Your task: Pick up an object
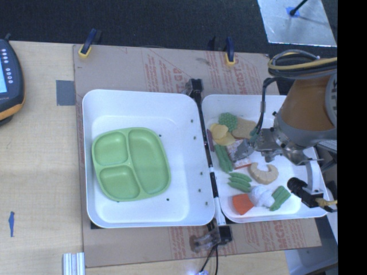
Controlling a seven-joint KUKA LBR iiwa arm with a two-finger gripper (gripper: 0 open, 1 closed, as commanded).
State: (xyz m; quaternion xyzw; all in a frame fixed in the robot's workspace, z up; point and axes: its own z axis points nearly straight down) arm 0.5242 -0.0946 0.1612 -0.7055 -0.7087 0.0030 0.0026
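Arm (307,105) comes in from the right and sits over the right bin (213,105), orange band facing up. Gripper (245,148) is low in the middle of that bin, right on the pile of toy food; can't tell its state, wrist body blocks the view. Nothing visibly held. Right bin contents: yellow piece (218,133) at the left wall, bumpy green piece (228,120) just above it, tan slab (245,127) beside that, long green pod (223,158) running down the left side, shorter green pod (240,181) below it, beige crescent piece (265,173) near the centre, red-orange block (242,203) at the bottom edge, white lump (262,196) touching it, green piece (280,197) just right of that. Left bin (114,99) holds a green three-compartment tray (131,164), lying flat, slightly rotated, well apart from the gripper.
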